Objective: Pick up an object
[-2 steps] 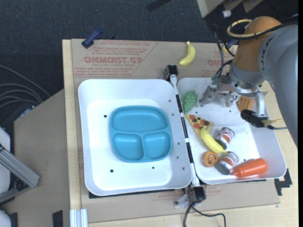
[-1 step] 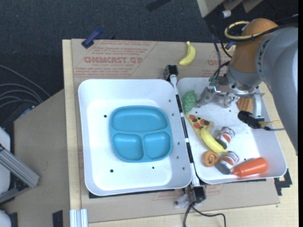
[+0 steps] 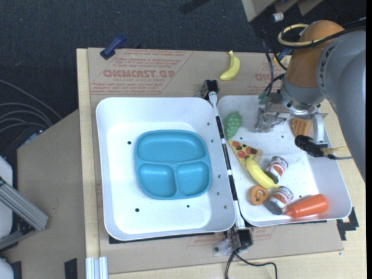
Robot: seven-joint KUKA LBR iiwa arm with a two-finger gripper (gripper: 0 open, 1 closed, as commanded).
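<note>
Grey metal two-finger gripper (image 3: 268,121), finger state unclear, hovers upper right; centring squarely over green bumpy plastic toy (image 3: 233,122) should help.

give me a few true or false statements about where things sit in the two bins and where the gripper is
1. The blue divided plate lies in the left bin. True.
2. The gripper is over the left bin. False: it is at the far end of the right bin.
3. A yellow banana lies on the board beyond the bins. True.
4. The orange bottle sits on the blue plate. False: it lies at the near end of the right bin.
5. The green toy lies in the right bin by the divider. True.
</note>
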